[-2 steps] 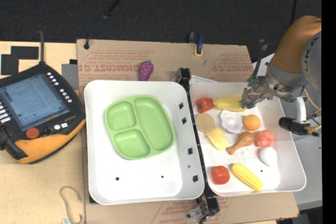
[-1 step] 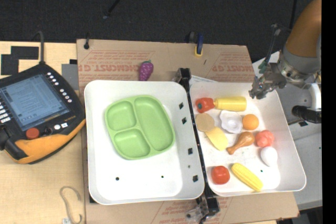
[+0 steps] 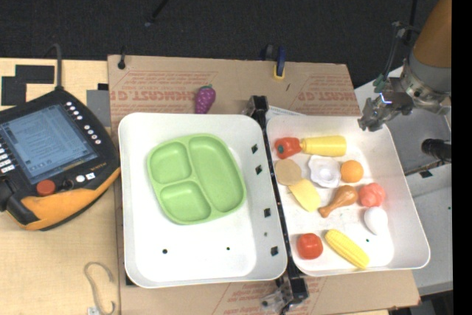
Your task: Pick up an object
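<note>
My gripper [image 3: 374, 116] hangs above the right bin's far right corner, with nothing seen between its fingers. The right bin [image 3: 402, 181] holds several toy foods: a red pepper [image 3: 287, 147], a yellow cylinder [image 3: 323, 146], a tan disc [image 3: 288, 172], a fried egg [image 3: 323, 172], an orange [image 3: 352, 171], a cheese wedge [image 3: 305, 195], a drumstick [image 3: 338, 201], a pink berry [image 3: 372, 195], a white egg [image 3: 376, 220], a tomato [image 3: 309, 246] and a corn cob [image 3: 346, 248].
The left bin [image 3: 140, 232] holds a green three-compartment plate [image 3: 195, 178]. A purple toy [image 3: 204, 99] lies on the cardboard behind it. A teach pendant [image 3: 51, 151] rests at the left. A blue clamp [image 3: 279, 63] grips the cardboard's far edge.
</note>
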Robot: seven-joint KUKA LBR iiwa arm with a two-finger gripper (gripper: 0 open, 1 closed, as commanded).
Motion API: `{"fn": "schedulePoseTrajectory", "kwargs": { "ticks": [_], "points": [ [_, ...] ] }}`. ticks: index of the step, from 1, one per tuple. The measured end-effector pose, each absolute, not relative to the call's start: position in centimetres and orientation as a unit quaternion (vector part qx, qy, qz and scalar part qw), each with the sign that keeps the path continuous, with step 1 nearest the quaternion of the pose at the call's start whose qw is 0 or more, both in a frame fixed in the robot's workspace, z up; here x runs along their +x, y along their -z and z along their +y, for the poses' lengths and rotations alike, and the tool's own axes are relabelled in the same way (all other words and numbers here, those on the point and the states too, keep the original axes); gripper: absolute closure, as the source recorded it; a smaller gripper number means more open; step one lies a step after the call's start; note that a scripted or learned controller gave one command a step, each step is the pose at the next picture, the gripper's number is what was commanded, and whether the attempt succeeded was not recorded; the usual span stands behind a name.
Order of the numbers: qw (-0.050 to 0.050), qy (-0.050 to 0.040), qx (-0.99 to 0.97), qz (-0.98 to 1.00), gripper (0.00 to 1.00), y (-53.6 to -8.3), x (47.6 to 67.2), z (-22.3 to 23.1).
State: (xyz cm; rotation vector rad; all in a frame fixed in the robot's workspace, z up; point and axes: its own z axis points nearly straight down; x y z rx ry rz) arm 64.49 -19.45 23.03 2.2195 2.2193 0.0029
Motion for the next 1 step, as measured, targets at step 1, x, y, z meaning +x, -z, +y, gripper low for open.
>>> {"fn": "schedulePoseTrajectory", "kwargs": {
  "ticks": [1],
  "points": [
    [-0.002, 0.0005, 0.706, 0.708, 1.00, -21.89, 62.68, -14.36]
  ]
}}
